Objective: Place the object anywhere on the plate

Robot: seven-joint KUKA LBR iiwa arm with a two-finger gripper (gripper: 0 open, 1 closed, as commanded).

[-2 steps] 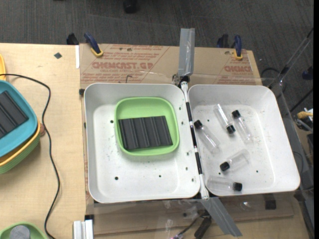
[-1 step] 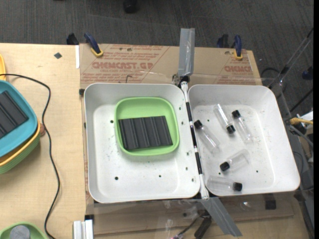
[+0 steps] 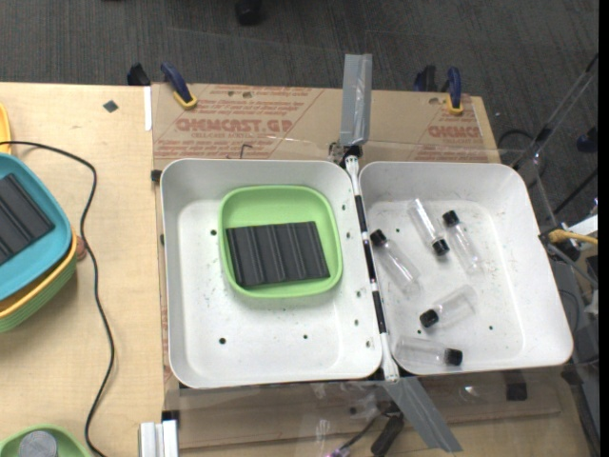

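Left bin: holds green plate, set toward its far side.
Plate load: dark ribbed mat lying flat, covering most of the middle.
Right bin: clear vials with black caps, scattered, all lying on their sides.
Vials vs plate: well apart, divided by the bins' shared wall; none on the plate.
Hand: cannot tell wide or narrow.
Surface: light wood, black cable trailing across it.

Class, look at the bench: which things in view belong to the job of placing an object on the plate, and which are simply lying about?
Belongs to the job:
green plate in the left bin
clear vials with black caps in the right bin

Lying about:
stacked teal trays
black cable
blue clamps
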